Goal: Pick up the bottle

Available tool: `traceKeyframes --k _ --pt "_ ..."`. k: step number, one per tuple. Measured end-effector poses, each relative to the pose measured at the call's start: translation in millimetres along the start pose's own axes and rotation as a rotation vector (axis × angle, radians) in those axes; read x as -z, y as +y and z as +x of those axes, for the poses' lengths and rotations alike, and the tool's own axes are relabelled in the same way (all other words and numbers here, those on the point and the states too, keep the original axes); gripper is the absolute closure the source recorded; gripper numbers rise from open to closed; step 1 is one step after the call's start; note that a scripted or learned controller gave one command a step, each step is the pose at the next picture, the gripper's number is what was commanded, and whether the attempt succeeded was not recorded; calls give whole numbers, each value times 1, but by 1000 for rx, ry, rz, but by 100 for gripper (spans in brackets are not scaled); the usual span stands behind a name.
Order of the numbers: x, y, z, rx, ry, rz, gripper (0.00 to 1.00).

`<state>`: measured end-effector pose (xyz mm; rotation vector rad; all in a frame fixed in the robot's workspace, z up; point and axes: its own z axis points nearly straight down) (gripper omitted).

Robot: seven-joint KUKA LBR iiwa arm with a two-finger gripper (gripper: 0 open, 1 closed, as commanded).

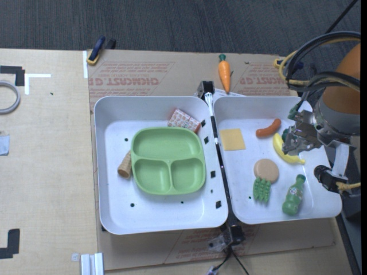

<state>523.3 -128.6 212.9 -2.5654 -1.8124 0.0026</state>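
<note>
Desk: pale wood desk (46,188) with a brown cardboard sheet (137,76) under both bins; dark carpet floor (172,10) lies beyond the desk's far edge.
Writing: red print on the cardboard, seen upside down and mirrored, too unclear to read with confidence.
Left bin: the left bin (109,211) holds a green three-part plate (168,160) at its middle, a patterned packet (183,119) by the far edge, and a tan cone-like piece (124,166) just left of the plate.
Right bin: the right bin (246,211) holds a yellow cheese slice (233,139), a sausage (268,128), a banana (287,152), a round tan cookie (266,170) and a green bumpy toy (262,190).
Bottle: the green bottle (293,195) lies tilted near the right bin's near right corner, just right of the green toy.
Claw: the claw (293,142) hangs over the banana at the bin's right edge, apart from the bottle; whether its fingers are apart or together cannot be told.
Outside the bins: a toy carrot (223,72) on the cardboard beyond the bins; a blue and yellow clamp (96,50) at the cardboard's far left corner.
</note>
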Motion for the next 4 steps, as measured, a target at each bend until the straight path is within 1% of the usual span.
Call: traceKeyframes --k 1,2,3,4 --pt "-5 -47 83 18 0 1 100" --pt "35 -95 161 9 -1 0 100" --pt "58 -135 246 48 -1 0 100" --pt "11 -143 266 317 -2 1 100"
